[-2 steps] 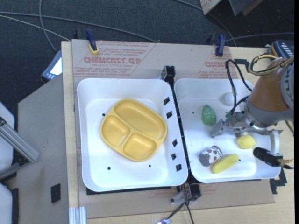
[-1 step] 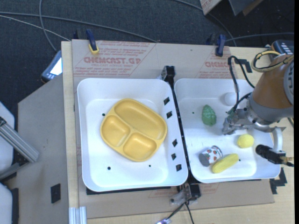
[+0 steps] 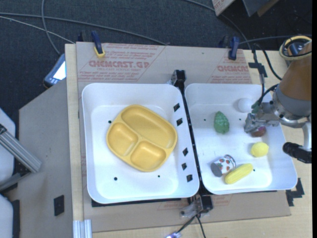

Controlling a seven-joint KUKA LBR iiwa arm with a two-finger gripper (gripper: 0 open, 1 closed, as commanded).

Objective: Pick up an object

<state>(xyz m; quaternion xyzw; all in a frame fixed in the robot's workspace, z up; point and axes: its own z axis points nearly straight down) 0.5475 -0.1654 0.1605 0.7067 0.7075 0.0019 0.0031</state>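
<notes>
Gripper (image 3: 257, 124) is down in the right bin (image 3: 277, 182), over a reddish thing (image 3: 258, 131); can't tell if it's grabbed. Nothing's lifted yet, and a yellow ball (image 3: 259, 149) sits just below it.

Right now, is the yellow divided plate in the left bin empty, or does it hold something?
Empty. The yellow divided plate shows three bare compartments, with nothing lying in them; it sits alone in the left bin.

Grey arm (image 3: 292, 100), orange band, metal claw (image 3: 257, 123), black cables
</notes>
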